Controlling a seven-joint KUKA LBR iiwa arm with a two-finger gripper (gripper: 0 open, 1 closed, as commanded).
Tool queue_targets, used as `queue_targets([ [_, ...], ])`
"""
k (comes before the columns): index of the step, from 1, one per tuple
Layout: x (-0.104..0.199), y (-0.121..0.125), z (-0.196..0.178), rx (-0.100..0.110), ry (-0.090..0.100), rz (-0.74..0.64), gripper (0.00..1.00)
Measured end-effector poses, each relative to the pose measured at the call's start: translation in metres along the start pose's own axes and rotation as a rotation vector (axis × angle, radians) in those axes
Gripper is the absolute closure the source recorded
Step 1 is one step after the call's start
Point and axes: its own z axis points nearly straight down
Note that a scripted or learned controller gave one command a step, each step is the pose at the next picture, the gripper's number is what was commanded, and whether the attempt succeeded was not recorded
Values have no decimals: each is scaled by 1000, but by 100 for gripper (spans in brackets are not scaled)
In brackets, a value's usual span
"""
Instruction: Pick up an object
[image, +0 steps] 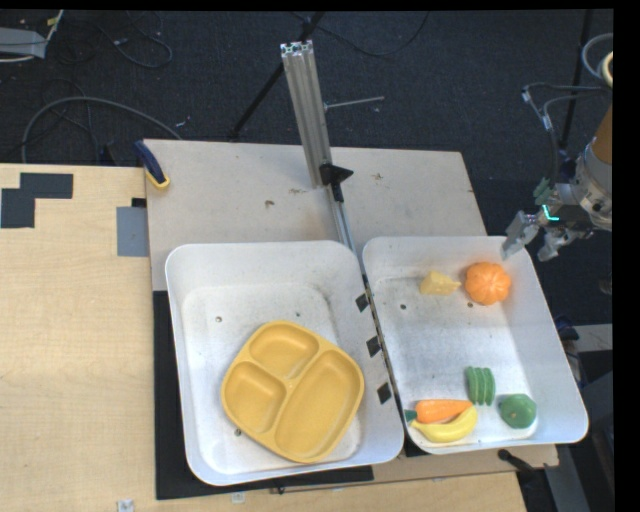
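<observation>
Tool (532, 238) at bin's far right rim, grip state unclear; orange (487, 283) just down-left of it, nearest object.

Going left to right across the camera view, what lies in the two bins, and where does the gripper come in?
yellow divided plate → pale yellow piece → orange → green round piece → gripper, above the right bin's far right corner.

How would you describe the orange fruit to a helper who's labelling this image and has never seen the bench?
Start at the right white bin, the one without the yellow divided plate. Look along its far edge, toward the pincer. The orange sits there beside a pale yellow piece; it is the only round, orange thing, unlike the long carrot at the near edge.
</observation>
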Motion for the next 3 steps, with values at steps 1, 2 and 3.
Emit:
queue_targets([
  [1,0,1,-2,-4,-1,0,0],
  [2,0,3,63,4,1,0,0],
  [3,0,9,108,1,0,-4,0],
])
